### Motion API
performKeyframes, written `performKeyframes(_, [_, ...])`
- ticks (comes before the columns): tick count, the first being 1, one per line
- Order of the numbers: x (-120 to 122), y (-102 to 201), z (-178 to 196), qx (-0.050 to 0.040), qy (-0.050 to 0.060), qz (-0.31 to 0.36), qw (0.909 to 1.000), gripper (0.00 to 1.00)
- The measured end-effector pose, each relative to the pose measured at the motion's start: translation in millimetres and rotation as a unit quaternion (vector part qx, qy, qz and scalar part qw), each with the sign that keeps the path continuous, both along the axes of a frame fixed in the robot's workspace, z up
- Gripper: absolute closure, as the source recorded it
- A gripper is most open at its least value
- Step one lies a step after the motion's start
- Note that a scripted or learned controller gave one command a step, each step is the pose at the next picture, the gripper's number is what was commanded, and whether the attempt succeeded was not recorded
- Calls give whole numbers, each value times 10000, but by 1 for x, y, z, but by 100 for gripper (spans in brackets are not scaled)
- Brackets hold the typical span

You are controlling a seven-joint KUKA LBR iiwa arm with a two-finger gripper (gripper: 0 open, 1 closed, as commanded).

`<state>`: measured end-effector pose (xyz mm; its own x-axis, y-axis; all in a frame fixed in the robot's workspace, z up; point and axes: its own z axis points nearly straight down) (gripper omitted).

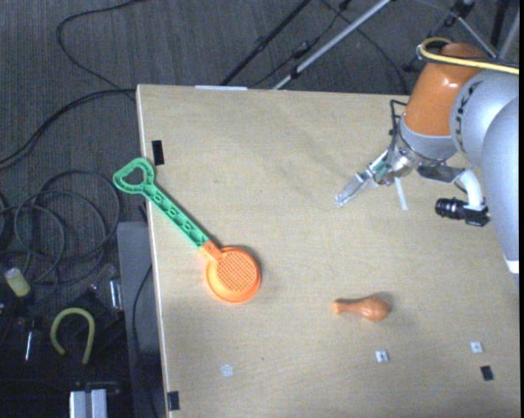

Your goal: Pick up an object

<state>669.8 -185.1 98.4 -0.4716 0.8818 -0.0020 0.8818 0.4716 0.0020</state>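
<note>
My arm (484, 120) enters from the right, the orange band uppermost and the grey wrist bent down and to the left. My pincer (372, 202) hangs over the right upper part of the tan worktop (279, 146). One finger (349, 193) points down-left and the other, thin and pale, slants down-right. They look splayed apart with nothing between them, though the far finger is small and faint, so I log "released" with moderate confidence.

Count, loose things on the worktop: 2.
1. One orange drumstick-shaped toy (364, 307), lying flat below and slightly left of my pincer, well apart from it, narrow end to the left.
2. One sieve-like paddle (232, 273) with a round orange mesh head and a green handle (162, 205). It lies near the left edge, with the handle running up-left so that its loop reaches the worktop's edge. It is far from my pincer and apart from the toy.

Both lie directly on the bare board.

Small flat markers near the lower right corner (381, 355): 3.

On the dark floor to the left: coiled black cables (44, 225) and one yellow-green U-shaped piece (70, 329).
</note>
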Motion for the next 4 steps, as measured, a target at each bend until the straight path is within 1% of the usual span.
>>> performKeyframes(1, [-1, 49, -14, 2, 10, 1379, 9904, 0])
performKeyframes(2, [-9, 49, 10, 13, 5, 1303, 9915, 0])
performKeyframes(3, [-6, 6, 19, 2, 2, 460, 9989, 0])
performKeyframes(4, [-6, 6, 19, 2, 2, 460, 9989, 0])
